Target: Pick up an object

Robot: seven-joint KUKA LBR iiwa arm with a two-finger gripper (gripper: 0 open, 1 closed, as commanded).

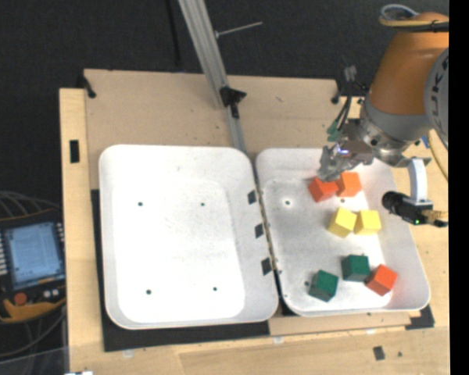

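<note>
The right bin [297, 233] holds several small blocks. An orange-red block [322, 188] and an orange block [349, 183] lie side by side near its far end. Two yellow blocks [343, 222] [367, 222] sit together in the middle. Two green blocks [324, 284] [356, 268] and another orange-red block [381, 279] lie near the front. My gripper [335, 165] hangs at the far end of the right bin, directly above the gap between the orange-red and orange blocks, its tips close to them. Nothing shows between its fingers.
The left bin [176, 233] lies beside the right one, joined by small black clips [259, 230]. A slanted metal post [207, 49] rises behind the bins. A handheld control pendant [27, 260] sits off the bench at the left. A black fitting [406, 205] sticks out at the right bin's edge.
</note>
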